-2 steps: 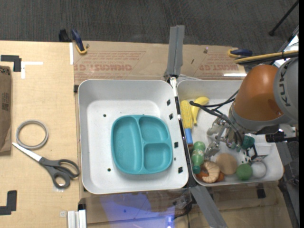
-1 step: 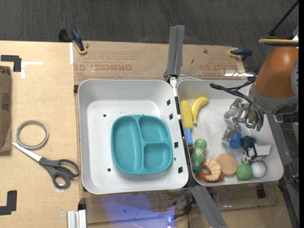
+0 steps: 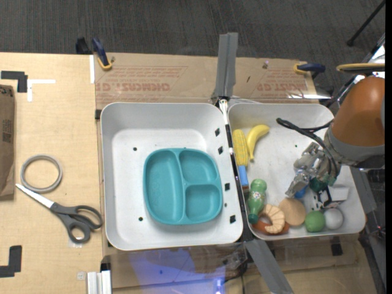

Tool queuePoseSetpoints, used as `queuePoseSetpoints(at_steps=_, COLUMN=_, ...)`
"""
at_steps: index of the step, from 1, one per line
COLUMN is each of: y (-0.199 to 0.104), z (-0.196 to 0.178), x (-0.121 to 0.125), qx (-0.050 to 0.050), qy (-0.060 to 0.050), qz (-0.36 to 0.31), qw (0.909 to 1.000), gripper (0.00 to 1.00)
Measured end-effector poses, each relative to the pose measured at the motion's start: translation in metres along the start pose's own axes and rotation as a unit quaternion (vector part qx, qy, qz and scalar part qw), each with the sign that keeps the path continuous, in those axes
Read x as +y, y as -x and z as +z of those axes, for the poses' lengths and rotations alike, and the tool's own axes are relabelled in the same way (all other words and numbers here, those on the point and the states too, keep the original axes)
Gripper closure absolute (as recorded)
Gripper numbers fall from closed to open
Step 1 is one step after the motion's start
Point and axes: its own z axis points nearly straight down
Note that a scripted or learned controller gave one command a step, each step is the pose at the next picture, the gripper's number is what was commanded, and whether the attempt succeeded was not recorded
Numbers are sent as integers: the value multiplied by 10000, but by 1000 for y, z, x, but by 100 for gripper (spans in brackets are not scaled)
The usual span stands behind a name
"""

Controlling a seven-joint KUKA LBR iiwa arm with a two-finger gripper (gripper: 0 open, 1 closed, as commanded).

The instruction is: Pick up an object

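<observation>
Gripper (image 3: pixel 304 177): low in right bin (image 3: pixel 278 112), jaw state unclear
Objects: banana (image 3: pixel 256 136), corn (image 3: pixel 240 147), green bottle (image 3: pixel 256 198) along left wall; green ball (image 3: pixel 315 221) near front
Left bin (image 3: pixel 122 164): teal tray (image 3: pixel 182 185)

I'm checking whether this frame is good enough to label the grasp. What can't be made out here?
- Gripper: in the camera view its jaws blur into metal and cables, so their state is unreadable.
- Blue object under the gripper: mostly covered by it, identity unclear.
- Items below the corn at the right bin wall: partly hidden by the rim.
- Arm: cut off at the right edge.
</observation>
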Motion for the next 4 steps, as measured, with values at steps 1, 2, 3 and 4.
queuePoseSetpoints(at_steps=1, y=-70, z=0, x=34, qx=-3, qy=4, qz=-91, qw=10000, gripper=0)
queuePoseSetpoints(at_steps=2, y=-69, z=0, x=46, qx=-5, qy=0, qz=831, qw=9965, gripper=0)
queuePoseSetpoints(at_steps=3, y=21, z=-48, x=-39, qx=-18, qy=1, qz=431, qw=9991, gripper=0)
queuePoseSetpoints(at_steps=4, y=-25, z=0, x=-6, qx=0, qy=2, qz=791, qw=9969, gripper=0)
